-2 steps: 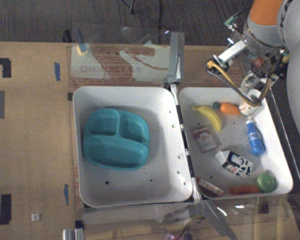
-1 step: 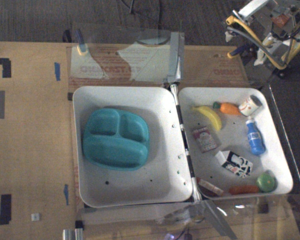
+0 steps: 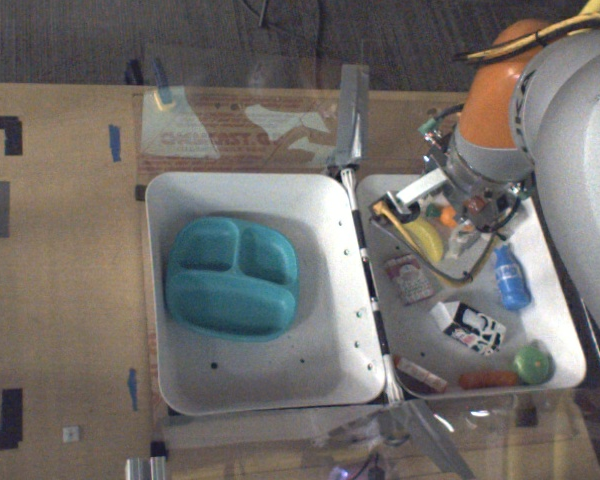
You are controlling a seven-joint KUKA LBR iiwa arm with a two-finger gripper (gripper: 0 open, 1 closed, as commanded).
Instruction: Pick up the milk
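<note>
The milk [image 3: 473, 328] is a small white carton with black patches, lying flat in the near half of the right bin [image 3: 570, 353]. My gripper [image 3: 458, 226] hangs over the far half of that bin, above a yellow banana [image 3: 426, 238], well short of the carton. The grey wrist and its cables hide the gripper's tips. Nothing shows as lifted.
Around the milk lie a blue bottle [image 3: 511, 279], a green apple [image 3: 532, 364], an orange carrot [image 3: 489, 378], a brown bar [image 3: 421, 374] and a small pinkish packet [image 3: 411, 279]. The left bin [image 3: 180, 368] holds a teal divided plate [image 3: 232, 278].
</note>
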